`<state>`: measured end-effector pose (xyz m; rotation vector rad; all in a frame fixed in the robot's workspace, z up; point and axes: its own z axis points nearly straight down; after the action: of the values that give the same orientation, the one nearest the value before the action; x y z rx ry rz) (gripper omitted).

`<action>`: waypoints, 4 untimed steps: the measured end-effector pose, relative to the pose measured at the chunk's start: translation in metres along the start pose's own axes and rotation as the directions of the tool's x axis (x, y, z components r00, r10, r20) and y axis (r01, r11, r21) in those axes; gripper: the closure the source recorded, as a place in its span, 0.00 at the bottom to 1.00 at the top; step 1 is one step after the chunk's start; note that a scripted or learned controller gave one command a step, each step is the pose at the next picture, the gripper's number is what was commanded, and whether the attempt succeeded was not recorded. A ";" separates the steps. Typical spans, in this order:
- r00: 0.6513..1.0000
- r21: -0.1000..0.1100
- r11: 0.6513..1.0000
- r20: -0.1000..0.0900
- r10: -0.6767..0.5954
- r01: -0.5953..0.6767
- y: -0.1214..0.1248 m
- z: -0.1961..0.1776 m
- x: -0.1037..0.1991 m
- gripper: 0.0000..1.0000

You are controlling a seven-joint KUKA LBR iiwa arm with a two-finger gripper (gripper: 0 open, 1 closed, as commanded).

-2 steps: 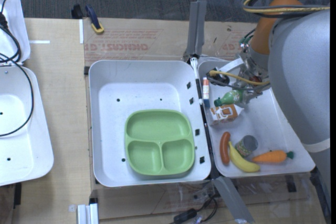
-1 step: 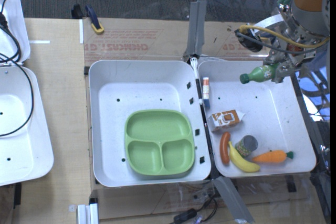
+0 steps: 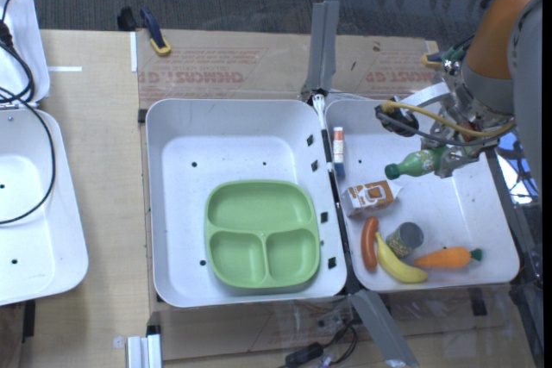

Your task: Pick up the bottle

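Bottle (image 3: 417,164) is green, lying roughly horizontal in the right bin (image 3: 500,267), cap end pointing left, base end at the gripper (image 3: 450,159). It sits in the upper-middle of that bin, apart from the other items.

Biggest first: bench (image 3: 95,177) is a tan board with printed lettering along its far edge. Arm (image 3: 504,39) comes in from the right, orange band above the wrist, cables looped around the wrist area. Left bin (image 3: 164,185) holds a green divided tray (image 3: 260,233), three compartments, lying flat toward the bin's near side. Right bin touches the left bin along the shared middle edge.

Gripper is over the upper right part of the right bin, right at the bottle's base end. Wrist hardware and cables clutter that spot, so I cannot tell how far apart the jaws are, or whether the bottle is actually clamped or just lying against them.

Smaller stuff in the right bin: carrot (image 3: 448,257) near the front right; banana (image 3: 398,265) at the front, touching the can (image 3: 406,237) just behind it; red sausage-shaped item (image 3: 370,242) just left of the banana; small brown and white carton (image 3: 371,197) near the left wall; thin white tube (image 3: 339,147) with a red end lying along the left wall.
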<state>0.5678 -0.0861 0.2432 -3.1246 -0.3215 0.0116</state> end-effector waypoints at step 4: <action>1.000 0.003 1.000 0.001 0.009 -0.009 0.053 0.144 -0.014 1.00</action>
<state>0.5634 -0.1411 0.0990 -3.1227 -0.3077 0.0132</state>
